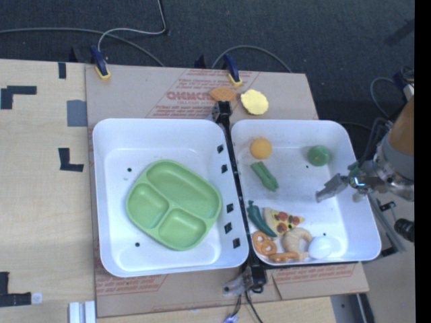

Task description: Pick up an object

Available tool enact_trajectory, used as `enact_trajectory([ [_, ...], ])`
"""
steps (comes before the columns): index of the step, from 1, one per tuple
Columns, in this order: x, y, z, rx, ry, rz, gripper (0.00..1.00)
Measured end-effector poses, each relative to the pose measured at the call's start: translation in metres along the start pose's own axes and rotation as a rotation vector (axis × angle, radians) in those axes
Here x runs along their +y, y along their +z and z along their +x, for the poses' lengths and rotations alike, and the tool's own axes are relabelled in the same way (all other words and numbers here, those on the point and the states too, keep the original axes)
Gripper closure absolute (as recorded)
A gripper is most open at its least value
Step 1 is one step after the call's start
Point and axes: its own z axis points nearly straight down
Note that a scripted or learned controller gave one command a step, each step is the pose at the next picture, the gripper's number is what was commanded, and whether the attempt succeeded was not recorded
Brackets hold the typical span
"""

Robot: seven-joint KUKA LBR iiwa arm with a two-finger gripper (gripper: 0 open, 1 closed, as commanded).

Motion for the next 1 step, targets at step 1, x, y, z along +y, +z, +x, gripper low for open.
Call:
enact_trajectory([
  [1, 0.0434, 0.1167, 0.0654, 0.002, -0.001, 0.003, 0.00],
])
